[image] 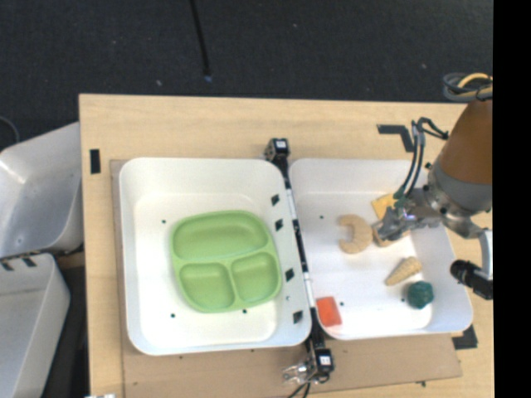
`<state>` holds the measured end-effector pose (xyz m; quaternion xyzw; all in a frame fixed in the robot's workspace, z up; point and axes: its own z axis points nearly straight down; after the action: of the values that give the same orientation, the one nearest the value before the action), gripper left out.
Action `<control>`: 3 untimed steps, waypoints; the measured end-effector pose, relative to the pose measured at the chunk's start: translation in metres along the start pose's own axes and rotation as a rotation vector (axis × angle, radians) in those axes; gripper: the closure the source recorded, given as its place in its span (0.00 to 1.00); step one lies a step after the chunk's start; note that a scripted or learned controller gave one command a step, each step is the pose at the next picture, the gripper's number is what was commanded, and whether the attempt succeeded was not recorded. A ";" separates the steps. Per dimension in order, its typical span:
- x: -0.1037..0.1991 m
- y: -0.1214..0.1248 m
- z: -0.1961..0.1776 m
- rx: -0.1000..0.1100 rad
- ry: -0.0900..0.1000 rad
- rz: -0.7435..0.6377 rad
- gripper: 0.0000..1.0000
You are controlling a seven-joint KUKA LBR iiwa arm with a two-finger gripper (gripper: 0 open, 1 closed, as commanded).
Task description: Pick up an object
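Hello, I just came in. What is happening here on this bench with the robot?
A grey and orange robot arm reaches into the right bin from the right. Its gripper is low, next to a tan curved piece, but nothing is visibly held. A yellow piece, a tan cone, a teal ball and an orange block also lie there. The left bin holds a green divided plate.

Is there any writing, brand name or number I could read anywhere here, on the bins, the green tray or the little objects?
None can be read.
The green tray, tan curved piece, orange block, teal ball, tan cone and yellow piece show plain surfaces.
The small black clips on the bin wall are too small and blurred to tell if they carry marks.
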<state>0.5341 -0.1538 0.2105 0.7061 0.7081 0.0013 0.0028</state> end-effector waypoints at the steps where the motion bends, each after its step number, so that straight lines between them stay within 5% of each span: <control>1: -0.002 0.002 -0.054 -0.002 -0.001 0.000 1.00; 3: 0.103 0.032 -0.045 0.007 0.003 -0.004 1.00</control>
<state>0.5655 -0.0511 0.2555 0.7047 0.7095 0.0000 -0.0007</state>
